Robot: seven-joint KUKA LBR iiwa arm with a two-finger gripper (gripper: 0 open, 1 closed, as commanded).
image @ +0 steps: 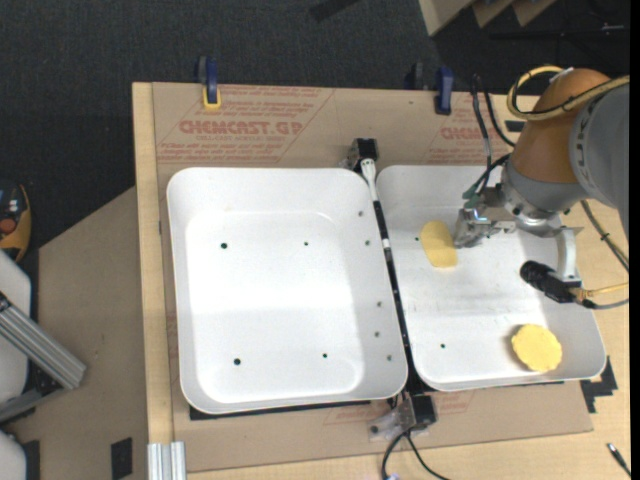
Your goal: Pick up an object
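The claw (472, 226) hangs low in the right-hand bin (470, 363), in the upper right part of the frame, at the end of the grey arm (560, 158) that comes in from the right edge; just to its left, and a touch lower in the frame, lies a small yellow piece (438, 244), so close that the two look to be touching or all but touching; whether the claw is open or closed I cannot tell, for its tip is a dark tangle of metal seen from above.

The nearer piece is pale yellow and rounded at the corners; it is somewhat longer than wide, and its long axis runs roughly up and down the frame; it sits flat on the white floor of the bin, near the wall shared with the left-hand bin (200, 298).

A second yellow thing, a rounder disc (536, 348), rests in the lower right of the same bin, well apart from the claw; of the two, the oblong piece is plainly the nearer, and I'd judge a pick would need only a short shift toward frame left to come over it.
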